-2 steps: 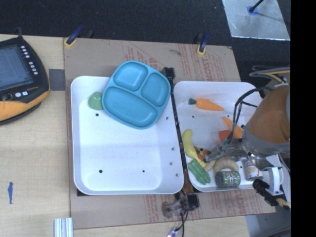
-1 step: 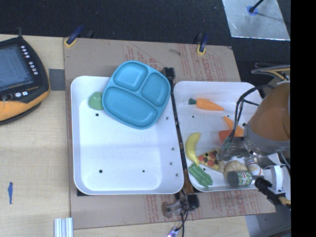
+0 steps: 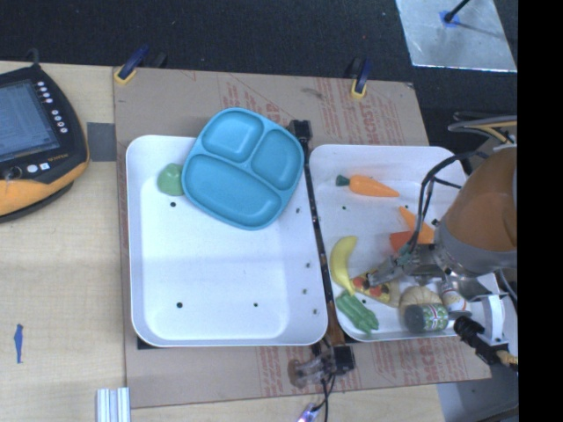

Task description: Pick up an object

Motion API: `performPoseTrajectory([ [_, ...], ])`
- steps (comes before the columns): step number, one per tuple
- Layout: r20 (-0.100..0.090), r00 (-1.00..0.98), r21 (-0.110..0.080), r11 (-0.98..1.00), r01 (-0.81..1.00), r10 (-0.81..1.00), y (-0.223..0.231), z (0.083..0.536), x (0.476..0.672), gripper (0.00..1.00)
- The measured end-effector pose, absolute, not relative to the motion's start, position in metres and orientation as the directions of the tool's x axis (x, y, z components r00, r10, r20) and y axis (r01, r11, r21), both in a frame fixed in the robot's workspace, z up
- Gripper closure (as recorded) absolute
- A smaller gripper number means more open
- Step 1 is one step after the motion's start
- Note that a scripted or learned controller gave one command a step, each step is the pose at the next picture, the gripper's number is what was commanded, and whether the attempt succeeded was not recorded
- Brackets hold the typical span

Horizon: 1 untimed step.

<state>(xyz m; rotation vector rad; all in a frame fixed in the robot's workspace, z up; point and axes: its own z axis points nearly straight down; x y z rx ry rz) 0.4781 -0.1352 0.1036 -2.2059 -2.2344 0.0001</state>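
My gripper (image 3: 383, 279) is low in the right bin (image 3: 387, 158), reaching in from the right among a cluster of toy foods. Just left of it lies a yellow banana (image 3: 342, 260). A small red and yellow piece (image 3: 378, 294) sits right under it. A green vegetable (image 3: 357, 311) lies at the bin's front left. A brownish jar with a green label (image 3: 425, 314) lies on its side below the wrist. An orange carrot (image 3: 372, 185) rests near the back, and another orange piece (image 3: 414, 221) is partly hidden by the arm's cables.
The left bin (image 3: 220, 310) holds a blue divided plate (image 3: 243, 178) leaning over its back edge, with a green item (image 3: 170, 178) peeking out beside it. A tablet-like pendant (image 3: 35, 139) lies at the far left of the bench.
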Motion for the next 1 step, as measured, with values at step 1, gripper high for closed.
performPoseTrajectory([
  [1, 0.0, -0.018, -0.003, 0.018, 1.0, 1.0, -0.136, 0.1136, 0.4785, 1.0],
])
